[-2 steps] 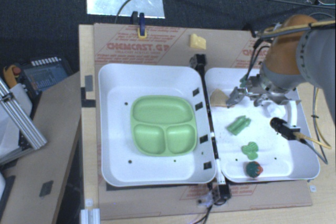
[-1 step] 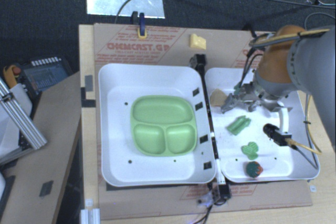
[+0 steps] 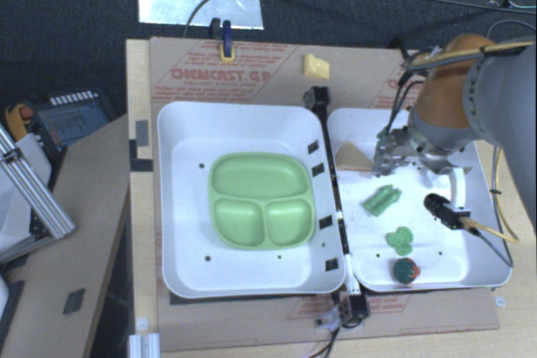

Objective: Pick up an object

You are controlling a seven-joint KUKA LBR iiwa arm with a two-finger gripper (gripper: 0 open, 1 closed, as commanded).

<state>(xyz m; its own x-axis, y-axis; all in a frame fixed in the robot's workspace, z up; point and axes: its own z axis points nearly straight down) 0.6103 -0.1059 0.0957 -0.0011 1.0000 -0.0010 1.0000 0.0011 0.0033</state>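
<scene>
The claw hangs low over the back part of the right bin, at the end of the grey arm that comes in from the right with its orange band just above the wrist. From this slanted look down I cannot tell how the claw stands, nor whether anything sits in it.

Just beside the claw, toward the divider between the bins, lies a tan wedge-shaped piece on the bin floor. Nearer the front, and a little below the claw, a green oblong object lies at an angle, apart from the claw. Further forward sits a small green lumpy object, and in front of that, near the bin's front wall, a small round object coloured red and green (too small to identify). A black fitting with an orange lead juts from the arm's side over the bin's right half.

The left bin holds a pale green tray with three compartments, lying flat near its middle. Both bins rest on a brown cardboard sheet on the surface; a small yellow block lies on the cardboard behind the bins, and a yellow and blue clamp grips its back edge.
</scene>
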